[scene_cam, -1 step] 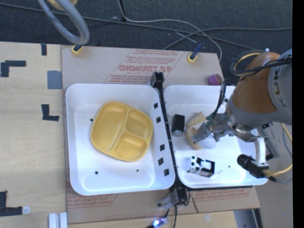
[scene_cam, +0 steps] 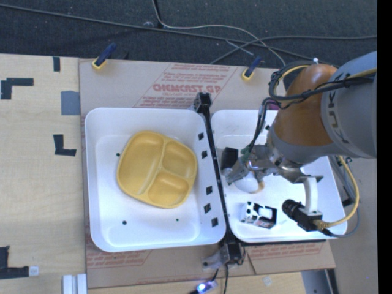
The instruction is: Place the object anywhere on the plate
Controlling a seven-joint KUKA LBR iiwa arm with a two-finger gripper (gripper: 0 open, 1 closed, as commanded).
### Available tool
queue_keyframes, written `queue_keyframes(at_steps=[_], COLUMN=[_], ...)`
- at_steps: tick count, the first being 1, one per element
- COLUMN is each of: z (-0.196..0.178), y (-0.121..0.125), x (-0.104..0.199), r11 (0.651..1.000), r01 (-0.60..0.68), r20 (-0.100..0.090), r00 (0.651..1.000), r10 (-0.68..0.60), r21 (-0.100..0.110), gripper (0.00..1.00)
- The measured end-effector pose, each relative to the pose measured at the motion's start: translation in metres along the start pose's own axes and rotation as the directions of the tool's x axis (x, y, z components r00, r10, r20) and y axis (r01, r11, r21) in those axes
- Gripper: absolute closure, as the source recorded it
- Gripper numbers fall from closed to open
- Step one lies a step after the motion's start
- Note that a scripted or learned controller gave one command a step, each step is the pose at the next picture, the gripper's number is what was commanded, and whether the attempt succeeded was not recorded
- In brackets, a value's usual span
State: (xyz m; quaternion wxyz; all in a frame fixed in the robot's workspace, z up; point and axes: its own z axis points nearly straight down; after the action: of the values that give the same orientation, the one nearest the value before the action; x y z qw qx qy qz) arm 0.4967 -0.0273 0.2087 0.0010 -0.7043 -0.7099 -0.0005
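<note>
So the big grey KUKA arm with the orange band comes in from the right and hangs over the right-hand shallow white plastic bin, with its two-finger gripper low over that bin's left side, close to the black divider strip between the two bins. Whether the jaws are open or closed, or have hold of anything, I honestly cannot tell, the wrist covers too much of them. Well off to the gripper's left, across the divider, sits the left-hand shallow white plastic bin, and in its middle lies the yellow plastic plate with moulded compartments, flat and well apart from the gripper. Right under the gripper there's a small whitish rounded object on the bin floor, touching it or just below it, hard to say which. A bit further toward the near edge from the jaws lies a small black-and-white printed item, near but apart from them.
</note>
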Motion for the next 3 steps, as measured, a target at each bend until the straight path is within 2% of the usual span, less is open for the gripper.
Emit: queue_keyframes(at_steps=[1,2,3], z=[0.004,-0.014,-0.025], y=[0.009,0.016,0.010], x=[0.051,0.105,0.153], r11=[1.000,1.000,1.000], r01=[-0.001,0.000,-0.001], r20=[0.001,0.001,0.001], r00=[1.000,1.000,1.000], r10=[0.001,0.000,0.001], r21=[0.002,0.000,0.001], gripper=[1.00,1.00,1.00])
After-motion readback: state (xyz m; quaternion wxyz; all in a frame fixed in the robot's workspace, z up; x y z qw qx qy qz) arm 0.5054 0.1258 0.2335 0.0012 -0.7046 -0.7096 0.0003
